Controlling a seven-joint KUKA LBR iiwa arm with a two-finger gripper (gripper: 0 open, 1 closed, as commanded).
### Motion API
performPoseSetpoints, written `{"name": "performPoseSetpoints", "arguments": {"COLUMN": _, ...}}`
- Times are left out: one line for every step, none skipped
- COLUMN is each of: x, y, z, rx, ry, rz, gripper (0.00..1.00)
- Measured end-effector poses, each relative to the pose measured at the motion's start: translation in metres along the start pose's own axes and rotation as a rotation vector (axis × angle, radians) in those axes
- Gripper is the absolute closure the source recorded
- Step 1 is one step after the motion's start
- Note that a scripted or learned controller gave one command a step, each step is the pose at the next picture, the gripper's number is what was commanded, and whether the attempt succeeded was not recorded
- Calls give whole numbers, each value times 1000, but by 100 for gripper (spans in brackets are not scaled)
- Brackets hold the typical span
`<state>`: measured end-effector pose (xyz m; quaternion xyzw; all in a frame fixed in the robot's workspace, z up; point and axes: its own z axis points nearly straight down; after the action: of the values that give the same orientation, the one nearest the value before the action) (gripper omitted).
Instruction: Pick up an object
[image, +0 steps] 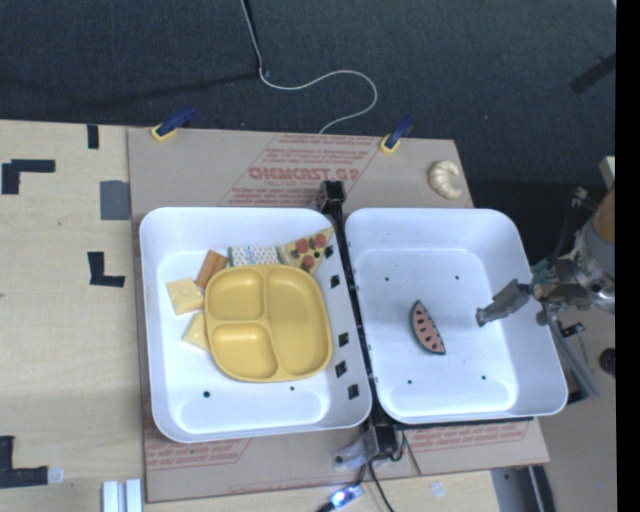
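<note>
Lying alone in the right bin (500, 395), a little toward 3 o'clock of its middle, is the watermelon slice (427, 328), a small curved wedge with a red face, dark seeds and a pale rind, its long axis running from about 11 o'clock to 5 o'clock. The hand (497, 306) is hanging at 3 o'clock of the slice, near it but apart, just inside the bin's right wall, with the arm's wrist (585, 280) reaching in from the edge. Whether the hand is open or closed is something I cannot tell from this slanted look; nothing is showing as held.

The slice is looking like a light, stiff toy of plastic or wood, probably smooth and a bit slippery, and not fragile. I am judging the best hold to be across its short width at mid-length, squeezing rind against red edge, since it is lying flat and thin.

In the left bin (160, 390) a yellow divided plate (268, 322) is sitting on several flat food pieces (185, 296), all well away at 9 o'clock.
</note>
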<state>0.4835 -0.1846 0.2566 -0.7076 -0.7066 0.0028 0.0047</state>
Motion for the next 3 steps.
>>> {"name": "performPoseSetpoints", "arguments": {"x": 0, "y": 2, "z": -4, "rx": -9, "ry": -2, "rz": -3, "gripper": 0}}
{"name": "performPoseSetpoints", "arguments": {"x": 2, "y": -8, "z": 46, "rx": -4, "ry": -1, "rz": -2, "gripper": 0}}
{"name": "performPoseSetpoints", "arguments": {"x": -6, "y": -3, "z": 101, "rx": -3, "ry": -1, "rz": -2, "gripper": 0}}
